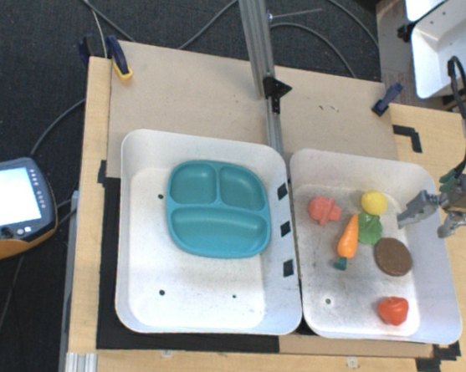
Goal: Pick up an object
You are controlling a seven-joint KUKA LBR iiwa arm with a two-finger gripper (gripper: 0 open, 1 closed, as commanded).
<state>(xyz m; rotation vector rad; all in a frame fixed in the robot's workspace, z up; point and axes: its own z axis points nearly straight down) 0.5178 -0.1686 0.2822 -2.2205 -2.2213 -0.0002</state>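
Note:
The right bin (426, 327) holds several toy foods: a pink piece (324, 210), a yellow lemon (373, 202), a green piece (370, 229), an orange carrot (348, 236), a brown disc (393, 256) and a red piece (393, 310). My gripper (431, 217) hangs over the bin's upper right part, to the right of the lemon and above the brown disc. Its fingers (414, 208) are spread open with nothing between them.
The left bin (135, 295) carries a teal divided plate (217, 208). A metal post (260, 33) rises from behind the seam between the bins. A handheld pendant (3, 207) lies off the bench at the left. Blue clamps (118, 59) grip the back edge.

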